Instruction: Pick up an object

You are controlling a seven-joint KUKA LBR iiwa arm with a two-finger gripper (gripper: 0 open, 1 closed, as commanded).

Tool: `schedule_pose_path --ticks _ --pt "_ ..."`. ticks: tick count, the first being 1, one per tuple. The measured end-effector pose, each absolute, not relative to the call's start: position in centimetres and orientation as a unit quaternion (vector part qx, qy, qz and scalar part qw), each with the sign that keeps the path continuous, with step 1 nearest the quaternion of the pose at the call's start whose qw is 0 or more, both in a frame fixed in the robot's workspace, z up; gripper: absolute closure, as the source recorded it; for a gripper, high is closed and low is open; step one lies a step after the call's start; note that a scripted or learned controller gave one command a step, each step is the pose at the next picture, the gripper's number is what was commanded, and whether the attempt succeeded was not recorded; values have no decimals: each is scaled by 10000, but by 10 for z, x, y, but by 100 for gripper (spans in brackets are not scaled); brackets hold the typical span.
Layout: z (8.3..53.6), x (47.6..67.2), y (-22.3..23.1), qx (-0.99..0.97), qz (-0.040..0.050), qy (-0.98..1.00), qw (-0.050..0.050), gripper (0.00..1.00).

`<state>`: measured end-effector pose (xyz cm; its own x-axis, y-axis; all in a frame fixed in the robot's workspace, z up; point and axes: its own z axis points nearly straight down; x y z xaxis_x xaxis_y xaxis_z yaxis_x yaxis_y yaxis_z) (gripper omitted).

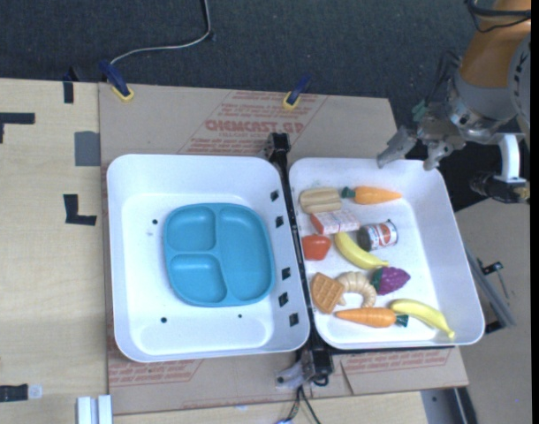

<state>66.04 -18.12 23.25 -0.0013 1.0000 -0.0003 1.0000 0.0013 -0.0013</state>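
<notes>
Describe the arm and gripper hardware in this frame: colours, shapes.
The arm is a rounded, bulky body, orange up top and grey below toward the wrist. The gripper is grey metal with two slim, angled fingers. No markings are legible.

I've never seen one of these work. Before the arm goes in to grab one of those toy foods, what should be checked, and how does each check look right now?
1. Gripper carries nothing: ok, fingers open with nothing between them.
2. Gripper above a target: not ok, it hangs at the right bin's far corner, off the food.
3. Easy target free: ok, the top carrot lies with open floor on its right side.
4. Crowding: not ok around the shrimp, which touches the waffle and grapes.
5. Drop spot: ok, the blue plate in the left bin is bare.
</notes>
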Motion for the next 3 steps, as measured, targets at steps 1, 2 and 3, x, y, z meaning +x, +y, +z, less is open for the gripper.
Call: schedule_pose_path --ticks 1,2,3 --pt "98 628 -174 -7068 -18 -7074 -31 0" --pt "84 665 -134 -7080 62 -7061 62 0" --pt "84 665 -126 -7086 71 -7056 38 0"
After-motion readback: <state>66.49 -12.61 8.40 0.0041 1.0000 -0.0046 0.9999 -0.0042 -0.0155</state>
